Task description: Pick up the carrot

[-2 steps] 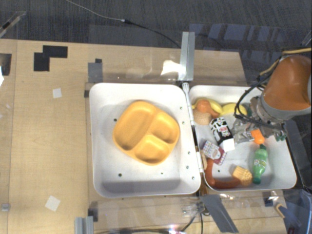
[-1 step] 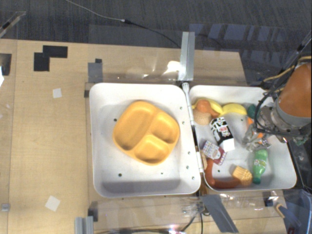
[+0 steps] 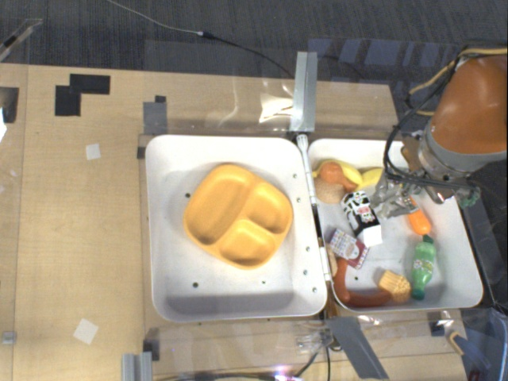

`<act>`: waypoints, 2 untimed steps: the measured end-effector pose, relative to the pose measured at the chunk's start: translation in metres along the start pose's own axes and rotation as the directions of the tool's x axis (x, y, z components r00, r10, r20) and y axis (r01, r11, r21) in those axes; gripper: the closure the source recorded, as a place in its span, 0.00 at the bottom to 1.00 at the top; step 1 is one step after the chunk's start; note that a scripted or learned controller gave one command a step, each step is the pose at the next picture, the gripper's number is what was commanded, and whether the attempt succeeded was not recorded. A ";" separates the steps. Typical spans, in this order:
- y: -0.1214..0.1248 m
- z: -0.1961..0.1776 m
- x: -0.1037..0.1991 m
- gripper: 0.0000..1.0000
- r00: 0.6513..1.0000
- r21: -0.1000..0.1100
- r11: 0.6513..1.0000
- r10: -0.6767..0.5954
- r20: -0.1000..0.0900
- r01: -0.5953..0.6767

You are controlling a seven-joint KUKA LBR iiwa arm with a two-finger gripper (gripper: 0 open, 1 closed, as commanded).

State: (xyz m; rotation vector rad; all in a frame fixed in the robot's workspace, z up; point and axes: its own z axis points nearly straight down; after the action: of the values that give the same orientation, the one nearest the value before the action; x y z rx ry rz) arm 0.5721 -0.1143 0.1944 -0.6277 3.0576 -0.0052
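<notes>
Grey metal tool [image 3: 394, 199], over the right bin [image 3: 468, 288]; finger state cannot be told from above. Carrot [image 3: 420, 223]: orange, short, lying just beside the tool on its right, toward the bin's right wall, not between the fingers. Green bottle [image 3: 423, 267] close below the carrot; black-and-white cow [image 3: 359, 209] and a white block [image 3: 371, 234] to the tool's left. Left bin [image 3: 171, 292] carries a yellow tray [image 3: 238, 213]. Advice: shift the tool toward the carrot, straddle it across its narrow width, descend clear of the bottle, close, then lift straight.
</notes>
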 end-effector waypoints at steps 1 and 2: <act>-0.066 -0.016 0.031 1.00 0.999 -0.001 0.999 -0.049 -0.011 0.049; -0.013 0.102 0.078 1.00 1.000 -0.001 1.000 0.015 -0.008 -0.015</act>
State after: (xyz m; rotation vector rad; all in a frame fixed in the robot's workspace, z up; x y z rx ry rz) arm 0.5074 -0.1567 0.0907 -0.6065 3.0697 -0.0061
